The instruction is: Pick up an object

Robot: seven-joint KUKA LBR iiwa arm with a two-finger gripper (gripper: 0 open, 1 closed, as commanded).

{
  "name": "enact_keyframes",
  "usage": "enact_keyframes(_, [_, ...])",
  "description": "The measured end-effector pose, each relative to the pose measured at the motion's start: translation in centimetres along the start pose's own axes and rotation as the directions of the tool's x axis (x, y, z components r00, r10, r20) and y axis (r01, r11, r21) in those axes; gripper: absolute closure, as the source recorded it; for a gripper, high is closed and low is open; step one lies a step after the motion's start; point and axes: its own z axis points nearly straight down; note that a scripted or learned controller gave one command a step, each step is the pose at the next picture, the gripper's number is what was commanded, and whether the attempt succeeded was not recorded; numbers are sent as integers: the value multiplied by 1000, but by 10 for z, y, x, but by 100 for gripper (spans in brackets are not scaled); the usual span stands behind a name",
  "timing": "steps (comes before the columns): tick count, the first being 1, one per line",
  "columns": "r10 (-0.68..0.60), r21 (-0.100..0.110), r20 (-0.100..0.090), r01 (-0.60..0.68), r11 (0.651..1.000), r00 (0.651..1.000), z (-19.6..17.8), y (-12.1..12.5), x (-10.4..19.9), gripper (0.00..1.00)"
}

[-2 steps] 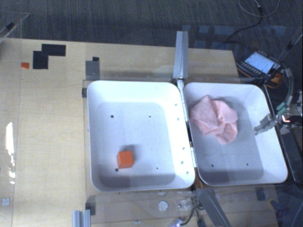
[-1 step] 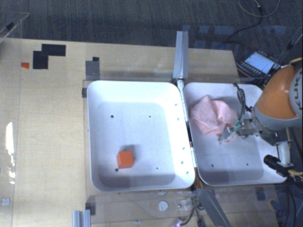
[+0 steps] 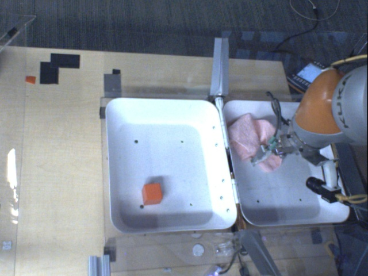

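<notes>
You are looking down on a pale wooden worktop (image 3: pixel 63 171) bearing two white bins. The pink cloth (image 3: pixel 250 137) is lying in the right bin (image 3: pixel 287 203), soft, light, likely best pinched at a raised fold. The gripper (image 3: pixel 268 150) is sitting over its right edge; finger state cannot be told. An orange block (image 3: pixel 152 194) is resting in the left bin (image 3: pixel 172 119).

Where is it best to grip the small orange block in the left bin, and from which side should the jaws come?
Grip the small orange block across two opposite flat side faces, coming straight down from above. It sits flat on the left white bin's floor with free space on every side, well away from the walls. It looks slightly turned relative to the bin, so rotating the jaws to match its faces would probably help.
</notes>
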Motion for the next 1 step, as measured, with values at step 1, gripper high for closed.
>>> enact_keyframes(1, [1, -6, 4, -1, 1000, 1000, -12, 2, -1, 100])
